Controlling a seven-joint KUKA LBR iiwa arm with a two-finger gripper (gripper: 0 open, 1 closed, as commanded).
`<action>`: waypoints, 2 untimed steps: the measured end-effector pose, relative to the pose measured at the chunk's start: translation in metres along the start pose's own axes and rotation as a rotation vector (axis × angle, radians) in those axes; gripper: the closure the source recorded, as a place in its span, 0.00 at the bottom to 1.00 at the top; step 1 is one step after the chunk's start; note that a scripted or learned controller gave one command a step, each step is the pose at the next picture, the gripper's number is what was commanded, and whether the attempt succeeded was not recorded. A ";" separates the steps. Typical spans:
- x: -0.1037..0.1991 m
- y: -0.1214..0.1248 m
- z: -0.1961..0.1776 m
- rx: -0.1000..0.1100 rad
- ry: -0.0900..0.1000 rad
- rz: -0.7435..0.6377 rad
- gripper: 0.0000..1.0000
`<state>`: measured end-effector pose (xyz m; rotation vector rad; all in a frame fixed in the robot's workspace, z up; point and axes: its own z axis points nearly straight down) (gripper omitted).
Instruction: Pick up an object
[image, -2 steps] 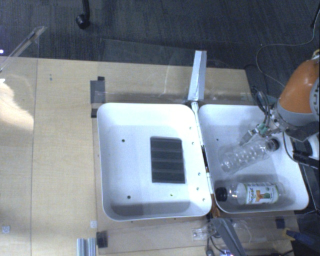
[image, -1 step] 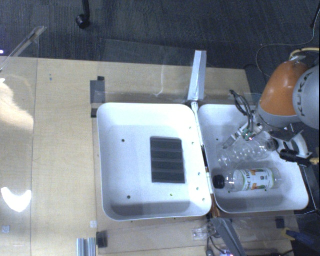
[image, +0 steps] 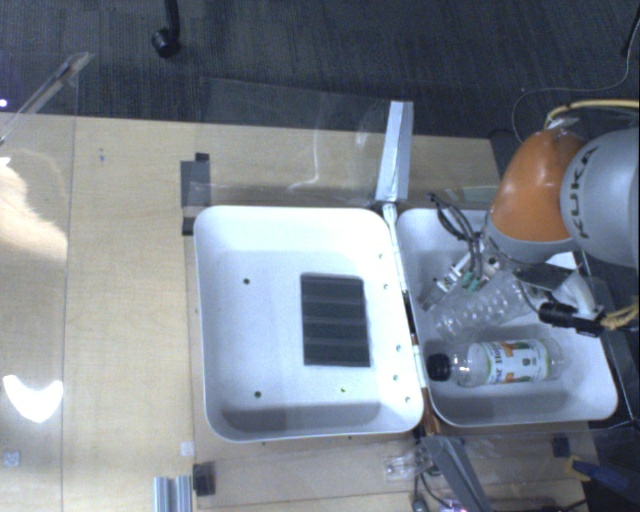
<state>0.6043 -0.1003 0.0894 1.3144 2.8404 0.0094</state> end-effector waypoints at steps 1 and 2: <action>-0.031 0.027 0.002 0.002 0.000 0.126 0.00; 0.016 -0.007 -0.042 0.004 0.003 0.081 0.00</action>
